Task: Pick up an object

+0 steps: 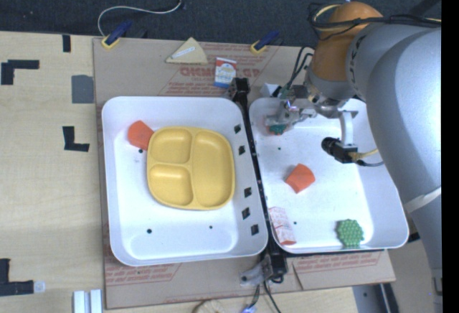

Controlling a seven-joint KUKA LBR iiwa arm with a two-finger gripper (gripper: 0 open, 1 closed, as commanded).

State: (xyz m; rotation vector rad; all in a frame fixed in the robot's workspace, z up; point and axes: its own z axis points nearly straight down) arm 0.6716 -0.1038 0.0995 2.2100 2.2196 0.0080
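Note:
My gripper (284, 118) hangs low over the far left corner of the right bin (373, 193), under the orange wrist band. A small teal thing (276, 130) lies right at its tip; whether it is gripped is unclear. An orange block (300, 178) sits in the middle of the right bin, apart from the gripper. A green bumpy object (349, 232) rests near that bin's front right corner. A white and red packet (281, 224) lies at its front left edge.
The left bin (118, 182) holds a yellow divided plate (191, 166) and an orange piece (140, 134) at its far left. A small red and white box (225, 72) stands behind the bins. The grey arm covers the right bin's right side.

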